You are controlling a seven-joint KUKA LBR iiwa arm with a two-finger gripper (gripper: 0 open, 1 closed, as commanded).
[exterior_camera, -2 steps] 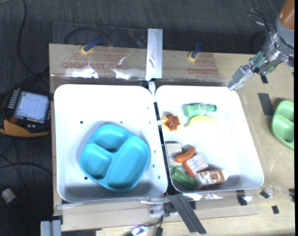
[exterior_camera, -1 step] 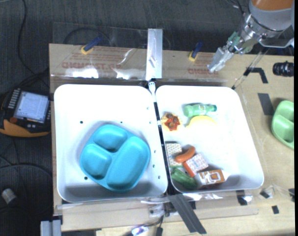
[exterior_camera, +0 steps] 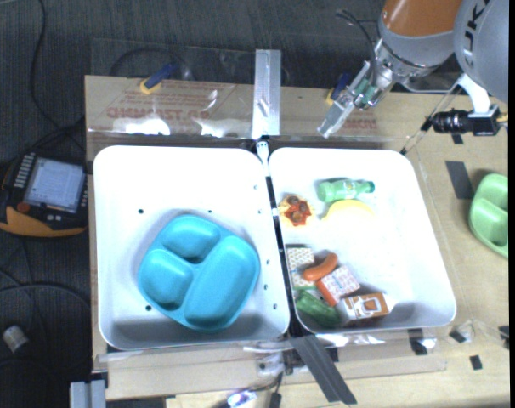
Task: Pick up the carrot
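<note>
A robot arm's gripper [exterior_camera: 341, 114] hangs above the back rim of the right-hand white bin [exterior_camera: 427, 228], slanted down and to the left, holding nothing; its two thin fingers look slightly parted, though the gap is small. The carrot [exterior_camera: 329, 290], a short orange piece, lies in the near half of that bin, well apart from the gripper and wedged in a cluster of play food: a reddish sausage [exterior_camera: 319, 267] touches it on its upper side, a green vegetable [exterior_camera: 315, 308] sits just below and to its left, and a small brown carton [exterior_camera: 365, 306] lies just to its right. As best the view shows, the carrot's long axis runs on a diagonal from upper left to lower right; which end is the tip is too small to tell. To do the reach well, the gripper should probably travel over the green bottle [exterior_camera: 344, 189] and yellow banana [exterior_camera: 349, 208], descend straight down, and turn its fingers across the carrot's short width, so they slip between the neighbours rather than pinching the sausage. The left bin [exterior_camera: 121, 185] holds a blue divided plate [exterior_camera: 199, 270].
</note>
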